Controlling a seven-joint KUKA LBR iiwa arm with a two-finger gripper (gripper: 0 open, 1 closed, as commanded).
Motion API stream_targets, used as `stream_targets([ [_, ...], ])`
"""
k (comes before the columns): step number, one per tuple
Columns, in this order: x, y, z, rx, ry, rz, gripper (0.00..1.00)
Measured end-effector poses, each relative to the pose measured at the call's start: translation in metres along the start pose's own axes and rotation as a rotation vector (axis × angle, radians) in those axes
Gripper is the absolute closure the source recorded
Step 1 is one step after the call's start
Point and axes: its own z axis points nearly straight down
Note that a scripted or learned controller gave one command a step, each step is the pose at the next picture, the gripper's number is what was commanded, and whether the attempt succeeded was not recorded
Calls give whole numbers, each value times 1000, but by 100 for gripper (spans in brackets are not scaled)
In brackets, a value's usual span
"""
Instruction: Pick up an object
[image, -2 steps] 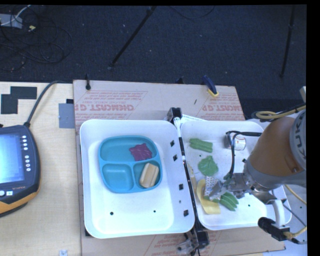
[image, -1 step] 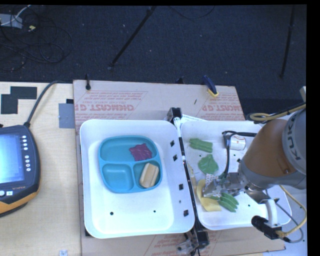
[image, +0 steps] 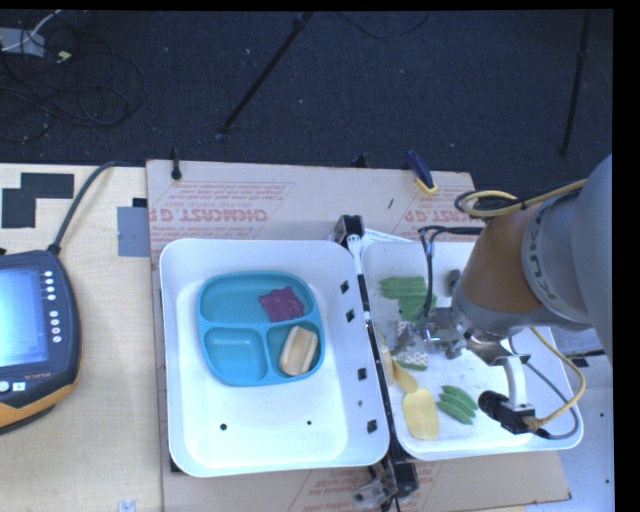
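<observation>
- My gripper (image: 420, 343) was low in the right bin (image: 475, 372), close to the wall it shares with the left bin (image: 200, 420), about halfway between the far and near edges.
- I could not tell whether the gripper was open or closed, nor whether anything was in it; my own wrist hid that part.
- A dark green leafy piece (image: 403, 290) lay just beyond the gripper, toward the right bin's far edge and near the shared wall.
- A pale yellow piece (image: 400, 373) lay against the shared wall just on the near side of the gripper, too close for me to tell whether they touched.
- A larger yellow object (image: 421, 414) sat toward the right bin's near-left corner, with a small green pod (image: 458, 403) just beside it on the side away from the shared wall.
- In the left bin a blue divided tray (image: 235, 300) sat in the far half.
- A dark purple lump (image: 282, 302) lay in the tray's far compartment, at the end nearer the shared wall.
- A tan bread-like piece (image: 298, 350) lay tilted in the tray's near compartment on that same side.
</observation>
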Motion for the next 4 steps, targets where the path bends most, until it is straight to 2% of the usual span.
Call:
stream_targets([
  [2,1,89,0,0,15,-8,0],
  [3,-15,101,-46,6,15,-8,0],
  [4,-28,100,5,6,14,-5,0],
])
